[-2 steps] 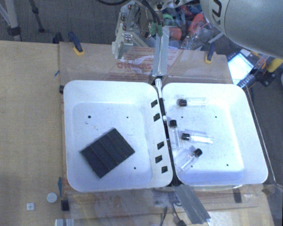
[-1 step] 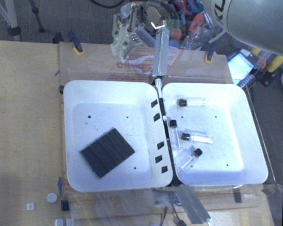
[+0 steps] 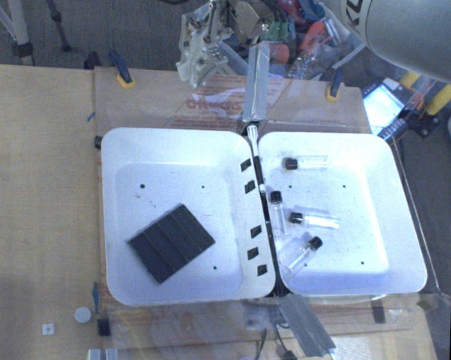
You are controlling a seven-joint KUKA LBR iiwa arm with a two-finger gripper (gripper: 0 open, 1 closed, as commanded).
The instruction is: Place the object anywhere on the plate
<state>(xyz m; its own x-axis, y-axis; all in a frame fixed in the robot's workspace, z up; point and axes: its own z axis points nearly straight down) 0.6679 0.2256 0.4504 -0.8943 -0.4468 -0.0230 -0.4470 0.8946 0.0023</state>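
In the left bin [image 3: 108, 208], a dark ridged square plate [image 3: 171, 242] lies flat, turned diamond-wise, towards the near side of the bin floor. To the right of the plate, past the central divider [image 3: 258, 214] with its row of small black tabs, the right bin [image 3: 403, 220] holds four clear vials with black caps. The nearest vial [image 3: 304, 251] lies slanted closest to the plate; a little farther is a vial [image 3: 311, 216] lying crosswise, then one [image 3: 276, 207] beside the divider, and farthest from the plate a vial [image 3: 304, 163] near the far wall. Well beyond the plate, past the bins' far edge, the gripper [image 3: 205, 44] hangs over the bench; I cannot tell how it is set. The grey arm [image 3: 411, 31] fills the far right corner.
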